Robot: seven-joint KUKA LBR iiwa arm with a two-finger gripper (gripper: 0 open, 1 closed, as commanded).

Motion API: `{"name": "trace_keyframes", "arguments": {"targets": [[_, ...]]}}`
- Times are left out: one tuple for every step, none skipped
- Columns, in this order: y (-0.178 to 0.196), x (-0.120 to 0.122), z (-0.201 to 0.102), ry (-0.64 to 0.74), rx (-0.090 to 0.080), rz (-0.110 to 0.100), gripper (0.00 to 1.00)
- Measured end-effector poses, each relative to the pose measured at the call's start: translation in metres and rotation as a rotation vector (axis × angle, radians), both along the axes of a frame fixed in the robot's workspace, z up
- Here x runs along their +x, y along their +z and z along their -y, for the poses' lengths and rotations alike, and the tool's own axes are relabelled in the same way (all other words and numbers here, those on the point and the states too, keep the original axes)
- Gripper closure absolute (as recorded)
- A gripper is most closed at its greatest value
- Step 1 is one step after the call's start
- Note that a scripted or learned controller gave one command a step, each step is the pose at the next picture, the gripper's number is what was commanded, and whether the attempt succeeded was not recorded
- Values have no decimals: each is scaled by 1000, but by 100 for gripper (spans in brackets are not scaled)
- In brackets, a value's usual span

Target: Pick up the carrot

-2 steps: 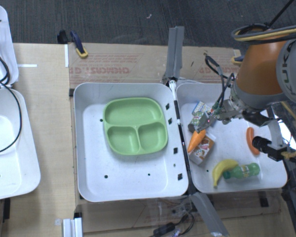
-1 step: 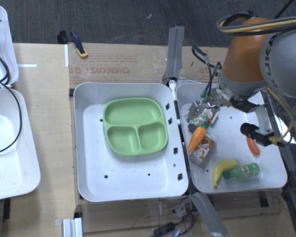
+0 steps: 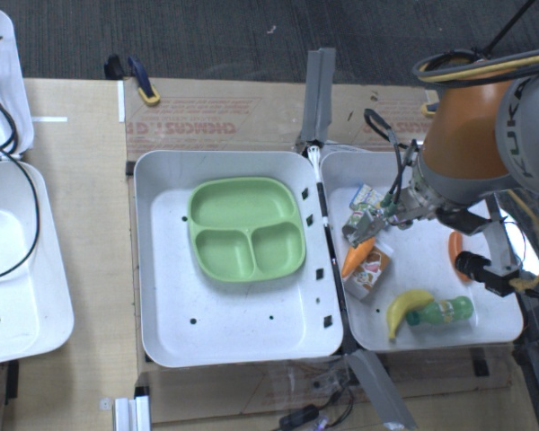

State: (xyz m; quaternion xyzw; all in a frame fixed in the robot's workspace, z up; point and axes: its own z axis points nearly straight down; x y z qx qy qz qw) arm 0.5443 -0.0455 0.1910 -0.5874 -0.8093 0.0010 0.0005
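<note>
The carrot point(image 3: 356, 259) lies at the left side of the right bin point(image 3: 431, 329), tilted, resting against a small carton point(image 3: 370, 272), and the gripper point(image 3: 361, 229) sits right over its upper end, whether clamped or spread I cannot tell. Nearby, a banana point(image 3: 402, 310) touches a green bottle point(image 3: 442, 312); the green divided plate point(image 3: 247, 228) sits in the left bin point(image 3: 162, 330).

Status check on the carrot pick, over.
Gripper low in right bin, at carrot's upper end. Carrot lying against snack carton. Banana, green bottle nearby, apart.
</note>
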Motion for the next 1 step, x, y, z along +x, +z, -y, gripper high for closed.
{"name": "trace_keyframes", "arguments": {"targets": [[-1,21,-20,29,0,0,0]]}}
